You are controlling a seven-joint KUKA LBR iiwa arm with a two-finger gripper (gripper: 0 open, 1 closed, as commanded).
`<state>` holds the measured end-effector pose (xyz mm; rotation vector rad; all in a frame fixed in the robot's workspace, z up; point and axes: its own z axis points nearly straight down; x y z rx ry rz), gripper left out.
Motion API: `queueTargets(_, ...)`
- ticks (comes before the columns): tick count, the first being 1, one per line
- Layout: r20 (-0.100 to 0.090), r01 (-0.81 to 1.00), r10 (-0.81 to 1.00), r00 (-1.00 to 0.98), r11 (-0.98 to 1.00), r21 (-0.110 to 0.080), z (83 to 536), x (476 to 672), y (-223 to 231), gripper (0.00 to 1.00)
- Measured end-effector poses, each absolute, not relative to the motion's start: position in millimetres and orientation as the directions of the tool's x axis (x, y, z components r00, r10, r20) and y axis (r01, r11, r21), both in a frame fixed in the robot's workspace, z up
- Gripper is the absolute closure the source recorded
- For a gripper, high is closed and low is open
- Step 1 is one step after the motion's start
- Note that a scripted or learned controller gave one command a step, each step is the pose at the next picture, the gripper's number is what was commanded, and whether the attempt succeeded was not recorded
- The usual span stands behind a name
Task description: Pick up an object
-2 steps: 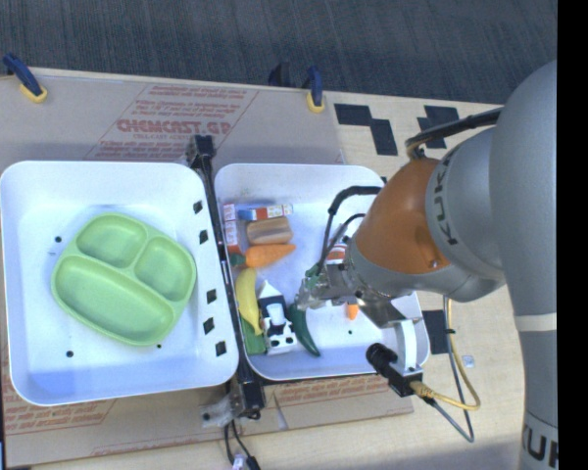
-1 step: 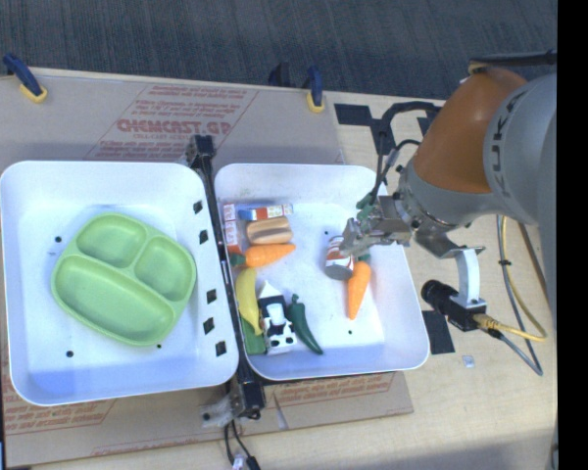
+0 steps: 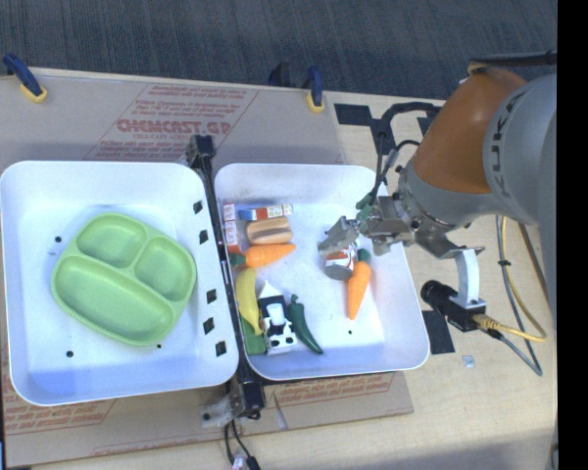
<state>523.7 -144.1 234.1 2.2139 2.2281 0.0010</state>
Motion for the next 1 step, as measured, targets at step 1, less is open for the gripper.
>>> queueTargets(1,0.000,1.000,1.000,-0.006,0.006,0.001,234.1,523.7,-144.1,0.00)
